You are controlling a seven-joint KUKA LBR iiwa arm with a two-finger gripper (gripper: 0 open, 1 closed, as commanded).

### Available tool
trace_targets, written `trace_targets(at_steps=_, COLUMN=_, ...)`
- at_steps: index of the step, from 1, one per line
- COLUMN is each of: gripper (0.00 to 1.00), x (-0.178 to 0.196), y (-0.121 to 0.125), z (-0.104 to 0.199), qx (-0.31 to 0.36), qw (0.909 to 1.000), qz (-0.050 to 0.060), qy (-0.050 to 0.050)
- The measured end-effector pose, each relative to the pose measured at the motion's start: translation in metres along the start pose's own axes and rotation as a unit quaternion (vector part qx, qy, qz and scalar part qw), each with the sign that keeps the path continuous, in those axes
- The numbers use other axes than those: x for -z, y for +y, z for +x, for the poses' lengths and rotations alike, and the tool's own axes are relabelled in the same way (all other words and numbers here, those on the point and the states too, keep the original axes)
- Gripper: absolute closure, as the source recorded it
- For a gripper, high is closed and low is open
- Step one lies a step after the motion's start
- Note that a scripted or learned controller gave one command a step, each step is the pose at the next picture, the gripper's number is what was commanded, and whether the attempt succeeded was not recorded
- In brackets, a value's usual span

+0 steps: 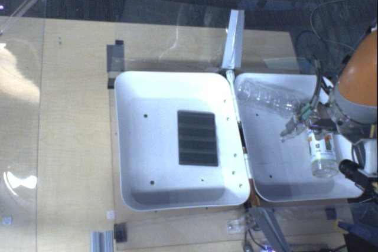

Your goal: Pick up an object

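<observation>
In the right bin (277, 183), a clear plastic bottle (269, 98) lies on its side near the back wall. A small clear bottle with a white and green label (322, 153) sits toward the bin's right side. My gripper (299, 120) hangs low over the middle of this bin, between the two bottles and just left of the small one. A bit of green shows at its wrist. The arm's orange band (361, 79) is at the right edge. A black ridged rectangular block (198, 137) lies flat in the middle of the left bin (136, 186).
A metal divider post (234, 38) stands behind the seam between the bins. Clear panels border the bench at the back and left. Cables run at the back right and under the front edge.
</observation>
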State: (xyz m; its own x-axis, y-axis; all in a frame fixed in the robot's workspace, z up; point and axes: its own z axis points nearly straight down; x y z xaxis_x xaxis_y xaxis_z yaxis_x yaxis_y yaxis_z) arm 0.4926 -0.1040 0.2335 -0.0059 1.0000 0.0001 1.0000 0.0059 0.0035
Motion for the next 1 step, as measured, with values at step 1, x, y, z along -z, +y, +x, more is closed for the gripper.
trace_targets(at_steps=1, gripper=0.00, x=0.0093, y=0.1076, z=-0.0591, qx=0.061, qw=0.9981, qz=-0.001, qy=-0.001)
